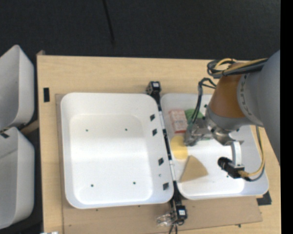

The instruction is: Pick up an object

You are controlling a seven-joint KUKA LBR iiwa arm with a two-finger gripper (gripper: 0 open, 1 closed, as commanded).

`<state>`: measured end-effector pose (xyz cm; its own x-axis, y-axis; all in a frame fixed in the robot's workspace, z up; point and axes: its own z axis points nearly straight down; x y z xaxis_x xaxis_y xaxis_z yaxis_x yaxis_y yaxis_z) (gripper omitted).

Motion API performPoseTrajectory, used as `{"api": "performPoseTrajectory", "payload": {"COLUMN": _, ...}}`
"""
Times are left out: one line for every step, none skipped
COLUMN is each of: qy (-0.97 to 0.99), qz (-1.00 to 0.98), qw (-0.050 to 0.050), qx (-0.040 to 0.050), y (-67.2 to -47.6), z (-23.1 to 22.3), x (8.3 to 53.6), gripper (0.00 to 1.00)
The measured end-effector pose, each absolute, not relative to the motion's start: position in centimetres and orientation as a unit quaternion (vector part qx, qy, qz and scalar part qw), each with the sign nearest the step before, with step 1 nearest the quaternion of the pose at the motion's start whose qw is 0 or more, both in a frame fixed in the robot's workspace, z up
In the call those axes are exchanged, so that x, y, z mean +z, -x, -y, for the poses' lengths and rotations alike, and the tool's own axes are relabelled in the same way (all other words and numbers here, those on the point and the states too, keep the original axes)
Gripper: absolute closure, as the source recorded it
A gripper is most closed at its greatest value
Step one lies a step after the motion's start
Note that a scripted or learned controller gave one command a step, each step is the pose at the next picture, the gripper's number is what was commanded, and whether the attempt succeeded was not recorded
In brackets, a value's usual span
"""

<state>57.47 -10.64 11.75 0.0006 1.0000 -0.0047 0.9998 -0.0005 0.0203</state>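
- while the arm (244,99) reaches in over the right bin (251,186), the gripper (191,136) sits low among the objects near that bin's left wall, so the step in hand looks like the descent onto a target, not yet a lift.
- the gripper's tip is just above a yellow object (178,147), which lies against the divider between the two bins; whether they touch i cannot tell.
- whether the gripper is open or closed cannot be told from this slant, since the wrist body hides it, and nothing can be seen held.
- other candidates lie close by: a tan wedge-shaped piece (193,169) just below the yellow object, a pinkish patterned item (177,119) toward the bin's far side, and a green thing (192,115) beside it, partly under the arm.
- the left bin (110,147) holds nothing that bears on this step.
- my judgement: the yellow object is the likeliest target, being nearest the tip.
- the next move calls for a firm close around it, then a straight rise clear of the rim.
- the risk i see is crowding: the bin wall on one side and the tan wedge on the other leave little room, so the object may be nudged away instead of caught.
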Motion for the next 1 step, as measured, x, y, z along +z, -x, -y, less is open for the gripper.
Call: {"api": "performPoseTrajectory", "payload": {"qy": -0.702, "qz": -0.712, "qw": 0.004, "qx": 0.0066, "y": -61.75, "z": 0.34, "x": 20.76, "gripper": 1.0}}
